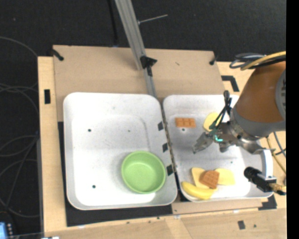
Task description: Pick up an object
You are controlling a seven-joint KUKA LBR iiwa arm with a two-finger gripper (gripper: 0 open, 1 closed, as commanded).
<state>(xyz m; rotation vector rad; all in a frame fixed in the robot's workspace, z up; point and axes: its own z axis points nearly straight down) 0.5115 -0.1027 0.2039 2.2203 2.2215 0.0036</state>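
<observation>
My gripper [211, 147] hangs over the middle of the right bin [189, 106], open, with only bare bin floor between its fingers. An orange waffle-like block [185, 122] lies just to its upper left. A yellow piece [211, 120] sits behind it, partly hidden by the wrist. In front of it, near the bin's front edge, lie a banana [196, 190], a brown toast-like piece [209, 179] and a flat yellow slice [227, 177]. The gripper touches none of them.
A green bowl [143, 171] stands in the front right part of the left bin [89, 118]. A grey metal pole [134, 34] slants in from the top down to the divide between the bins.
</observation>
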